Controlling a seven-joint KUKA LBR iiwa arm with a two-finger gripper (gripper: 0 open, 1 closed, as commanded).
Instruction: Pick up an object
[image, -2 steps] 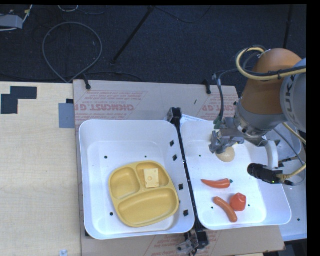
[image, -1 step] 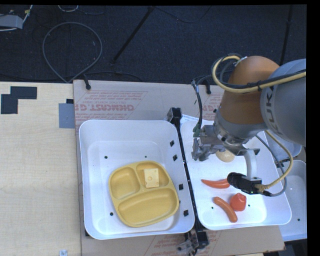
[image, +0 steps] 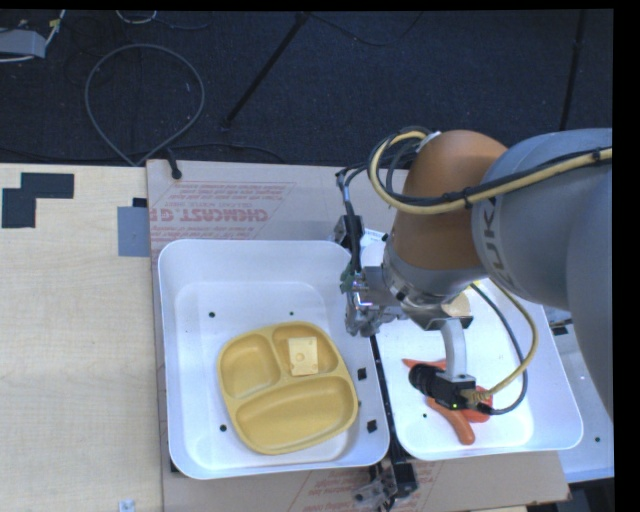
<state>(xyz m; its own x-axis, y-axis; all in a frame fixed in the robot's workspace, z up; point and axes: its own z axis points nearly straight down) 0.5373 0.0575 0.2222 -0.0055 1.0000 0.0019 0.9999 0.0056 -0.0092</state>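
Observation:
A yellow divided plate (image: 288, 390) lies in the left bin (image: 190, 300), with a small yellow block (image: 303, 355) in its upper right compartment. In the right bin (image: 550, 420), an orange elongated object (image: 455, 422) lies near the front, partly covered by the robot's wrist hardware. My gripper (image: 362, 315) hangs low over the divider between the two bins, just right of the plate's far corner. The big orange and grey arm above covers most of it. No object shows between its fingers.
A pale tan thing (image: 460, 304) peeks out from under the arm in the right bin. Cardboard (image: 230, 205) lies under and behind the bins. The wooden bench top (image: 70, 330) stretches to the left.

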